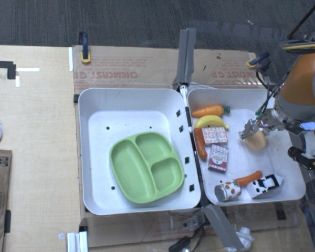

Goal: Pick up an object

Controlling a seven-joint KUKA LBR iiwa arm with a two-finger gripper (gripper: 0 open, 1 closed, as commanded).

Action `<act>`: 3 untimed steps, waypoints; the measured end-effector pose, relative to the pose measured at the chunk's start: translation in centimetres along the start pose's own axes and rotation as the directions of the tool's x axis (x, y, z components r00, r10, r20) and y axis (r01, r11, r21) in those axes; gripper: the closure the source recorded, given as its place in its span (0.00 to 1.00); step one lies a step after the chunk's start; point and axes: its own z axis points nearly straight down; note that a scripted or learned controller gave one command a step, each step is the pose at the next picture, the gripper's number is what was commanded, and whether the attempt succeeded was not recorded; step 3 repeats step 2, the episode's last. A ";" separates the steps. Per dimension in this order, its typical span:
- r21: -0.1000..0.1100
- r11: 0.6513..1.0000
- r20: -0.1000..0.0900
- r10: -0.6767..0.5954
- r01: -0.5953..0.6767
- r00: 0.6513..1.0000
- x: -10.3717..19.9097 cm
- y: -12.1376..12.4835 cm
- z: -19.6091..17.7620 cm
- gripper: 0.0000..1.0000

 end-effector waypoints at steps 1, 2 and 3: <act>0.001 0.970 -0.001 0.243 -0.243 0.970 4.0 0.0 0.6 1.00; 0.000 0.964 0.001 0.266 -0.266 0.964 11.4 -1.9 -9.3 1.00; 0.000 0.964 0.001 0.266 -0.266 0.964 11.4 -1.9 -9.3 1.00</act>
